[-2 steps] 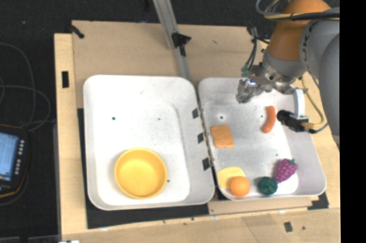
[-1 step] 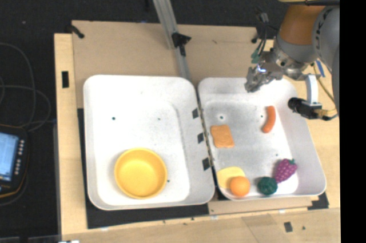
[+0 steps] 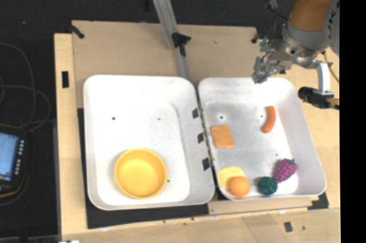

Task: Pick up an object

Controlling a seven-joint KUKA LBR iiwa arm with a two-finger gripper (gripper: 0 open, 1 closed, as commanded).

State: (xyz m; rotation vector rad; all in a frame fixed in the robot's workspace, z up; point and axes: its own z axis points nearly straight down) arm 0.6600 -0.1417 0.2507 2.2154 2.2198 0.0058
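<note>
**Gripper above far rim of right bin; all objects resting in bins**

Bench point(image 3: 131, 47) bearing 2 shallow white bins side by side. Left bin point(image 3: 137, 104) holding 1 item: yellow bowl point(image 3: 140, 172), upright, near the front edge, left of centre.

Right bin point(image 3: 246, 104) holding 6 items:
- orange sausage-shaped piece point(image 3: 268, 119), right of centre, lying on the bin floor, well apart from the rest.
- tan cracker-like square point(image 3: 222, 136), near the bin's left wall, flat.
- pale yellow piece point(image 3: 229, 174), front-left corner, partly hidden behind the orange ball.
- orange ball point(image 3: 239, 186), touching or overlapping the pale yellow piece.
- dark green lump point(image 3: 266, 186), just beside the orange ball, along the front wall.
- purple grape bunch point(image 3: 285, 170), just beside the green lump, toward the front-right corner.

Arm point(image 3: 311, 4) entering from the right, orange band above the wrist. Gripper point(image 3: 262, 77) positioned over the far rim of the right bin, pointing down. Nothing visible between the fingers; spread of fingers too small and dark to read, so cannot tell whether released or clenched. Nearest item to the gripper: orange sausage-shaped piece, near but clearly apart.

Metal pole point(image 3: 166, 13) rising at a slant from between the bins at the far side.
</note>
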